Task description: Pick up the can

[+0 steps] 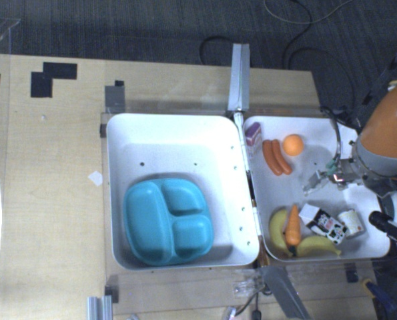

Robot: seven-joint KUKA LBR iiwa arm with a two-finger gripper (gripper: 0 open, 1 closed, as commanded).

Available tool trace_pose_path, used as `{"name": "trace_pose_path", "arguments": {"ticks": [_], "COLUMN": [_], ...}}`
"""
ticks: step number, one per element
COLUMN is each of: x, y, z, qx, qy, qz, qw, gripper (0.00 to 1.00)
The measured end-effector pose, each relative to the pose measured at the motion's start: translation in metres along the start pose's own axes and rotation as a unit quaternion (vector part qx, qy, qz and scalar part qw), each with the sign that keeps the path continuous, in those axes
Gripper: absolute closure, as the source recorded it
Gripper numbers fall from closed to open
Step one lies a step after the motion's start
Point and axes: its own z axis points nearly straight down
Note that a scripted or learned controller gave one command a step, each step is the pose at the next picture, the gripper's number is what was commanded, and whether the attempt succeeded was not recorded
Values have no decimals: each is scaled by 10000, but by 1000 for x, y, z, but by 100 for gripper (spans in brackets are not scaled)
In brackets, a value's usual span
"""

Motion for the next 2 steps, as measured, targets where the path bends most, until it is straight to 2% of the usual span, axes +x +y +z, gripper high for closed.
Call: {"name": "trace_pose_path", "arguments": {"ticks": [1,2], "x": [12,-35], "y": [72,122], "z": [31,30], "qx": [-28,-18], "qy": [-6,2], "qz": [595,712], "qw": [9982,9975], "gripper": [0,0]}}
